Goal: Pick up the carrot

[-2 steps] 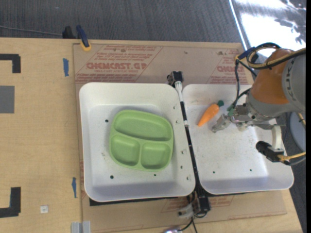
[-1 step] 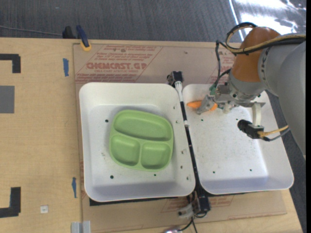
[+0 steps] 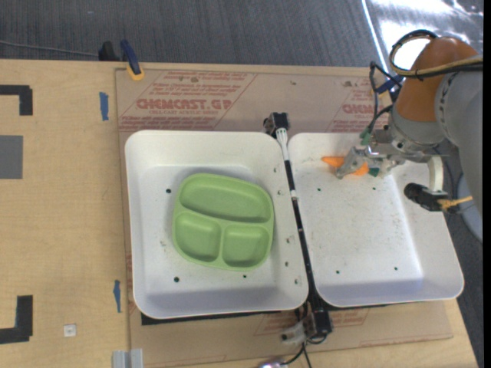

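Gripper (image 3: 354, 165) is at the carrot (image 3: 334, 162) in the right bin (image 3: 383, 282); finger state cannot be determined; lift remains.

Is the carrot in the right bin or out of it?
In. The carrot lies on the floor of the right bin near its far wall, with the gripper at it.

Orange carrot (image 3: 333, 161), green divided plate (image 3: 223, 221), two white bins (image 3: 153, 282).
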Robot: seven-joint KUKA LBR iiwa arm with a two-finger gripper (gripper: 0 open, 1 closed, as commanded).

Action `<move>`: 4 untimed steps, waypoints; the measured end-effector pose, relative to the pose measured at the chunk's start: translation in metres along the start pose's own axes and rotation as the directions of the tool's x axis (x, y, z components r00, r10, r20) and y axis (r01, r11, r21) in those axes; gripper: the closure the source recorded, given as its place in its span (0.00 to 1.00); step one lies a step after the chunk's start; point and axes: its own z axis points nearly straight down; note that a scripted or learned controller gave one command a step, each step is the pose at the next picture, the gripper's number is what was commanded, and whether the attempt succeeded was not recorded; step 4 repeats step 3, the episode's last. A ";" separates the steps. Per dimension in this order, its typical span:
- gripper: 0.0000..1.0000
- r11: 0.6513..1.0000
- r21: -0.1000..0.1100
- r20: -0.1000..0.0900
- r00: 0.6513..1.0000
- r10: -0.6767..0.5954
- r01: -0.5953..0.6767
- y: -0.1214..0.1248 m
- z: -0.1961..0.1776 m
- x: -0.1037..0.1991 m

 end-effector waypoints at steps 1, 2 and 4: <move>0.00 1.000 -0.006 0.004 1.000 0.001 -0.001 0.001 -0.001 0.025; 1.00 1.000 0.002 0.006 1.000 -0.002 0.002 -0.001 -0.009 0.025; 1.00 1.000 -0.025 0.004 1.000 0.000 0.000 0.003 -0.108 0.082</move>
